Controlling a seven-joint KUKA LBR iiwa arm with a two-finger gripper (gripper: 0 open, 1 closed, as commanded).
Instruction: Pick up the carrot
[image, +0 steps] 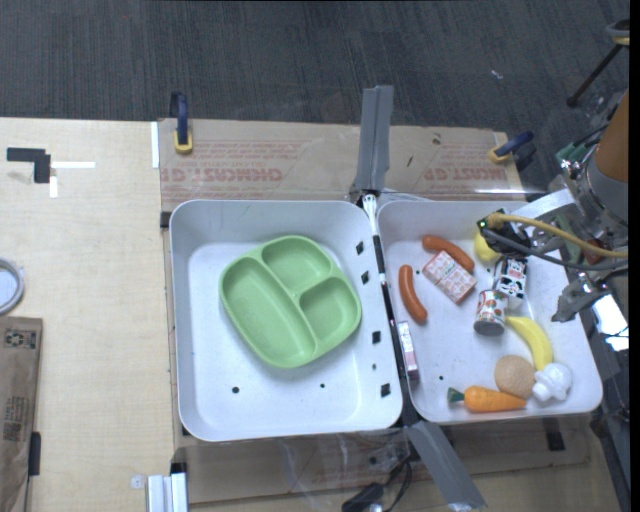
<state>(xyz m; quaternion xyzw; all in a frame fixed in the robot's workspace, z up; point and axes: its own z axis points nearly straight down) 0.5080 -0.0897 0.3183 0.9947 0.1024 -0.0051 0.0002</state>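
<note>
1. Orange plastic carrot (488, 400) with green tip lies at the right bin's (432, 405) near edge, untouched; a tan round roll (515, 375) sits just beside it.
2. Green sectioned plate (290, 298) occupies the left bin.
3. Grey arm (600, 215) waits at the right bin's far-right edge; gripper state cannot be told; judged: approach not begun; next, travel nearward, descend over carrot.

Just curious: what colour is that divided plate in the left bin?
Light green plate, clearest in the camera view.
</note>
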